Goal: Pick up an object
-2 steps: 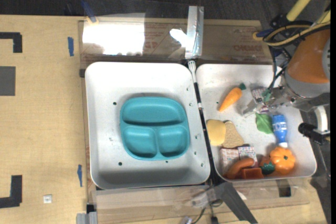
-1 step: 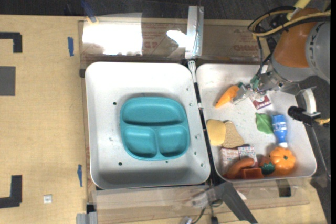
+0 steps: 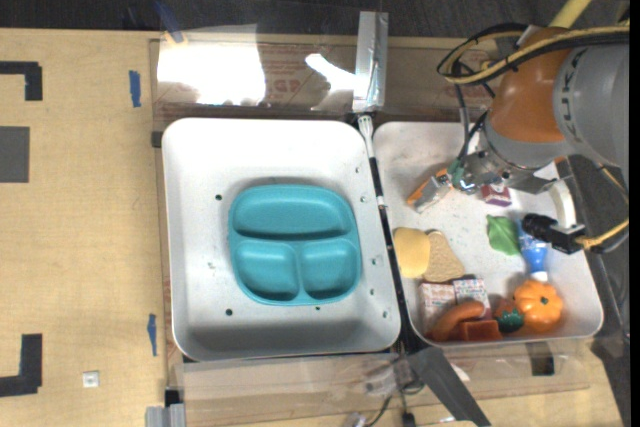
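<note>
While the gripper (image 3: 478, 172) hung low over the right bin's (image 3: 590, 320) far edge, just beside a small orange-tipped object (image 3: 432, 188), I could not tell how its jaws stood or whether they gripped anything. By that, no object looked lifted yet; the pick remained. Along the right bin's near edge lay one pumpkin (image 3: 541, 304), and nearer its middle one green piece (image 3: 503, 234) and one yellow piece (image 3: 411, 250). One teal tray (image 3: 294, 242) sat mid left bin (image 3: 190, 215).
</note>
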`<state>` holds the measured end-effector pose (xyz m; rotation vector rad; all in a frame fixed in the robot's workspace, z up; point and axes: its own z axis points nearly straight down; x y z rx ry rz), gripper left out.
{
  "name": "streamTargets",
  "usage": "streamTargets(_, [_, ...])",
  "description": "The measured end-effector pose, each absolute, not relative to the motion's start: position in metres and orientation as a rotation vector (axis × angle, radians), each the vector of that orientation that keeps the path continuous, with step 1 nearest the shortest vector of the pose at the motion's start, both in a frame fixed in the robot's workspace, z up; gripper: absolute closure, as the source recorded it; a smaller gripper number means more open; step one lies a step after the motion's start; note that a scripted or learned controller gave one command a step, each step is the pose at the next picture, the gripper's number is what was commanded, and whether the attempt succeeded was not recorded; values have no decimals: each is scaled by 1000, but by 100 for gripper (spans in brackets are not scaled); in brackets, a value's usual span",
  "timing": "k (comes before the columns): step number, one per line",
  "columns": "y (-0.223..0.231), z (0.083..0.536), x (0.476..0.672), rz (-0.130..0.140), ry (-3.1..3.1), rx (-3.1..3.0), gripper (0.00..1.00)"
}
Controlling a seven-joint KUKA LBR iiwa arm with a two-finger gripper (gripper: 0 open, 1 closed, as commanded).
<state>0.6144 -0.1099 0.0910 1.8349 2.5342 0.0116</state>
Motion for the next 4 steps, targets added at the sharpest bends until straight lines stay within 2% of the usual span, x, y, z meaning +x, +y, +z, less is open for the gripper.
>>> streamTargets(1, [-114, 87, 650, 1, 2359, 2072, 0])
streamTargets(2, [-123, 85, 663, -20, 1979, 2467, 0])
streamTargets(3, [-125, 93, 661, -36, 1980, 2470, 100])
streamTargets(4, [-123, 95, 663, -24, 1979, 2465, 0])
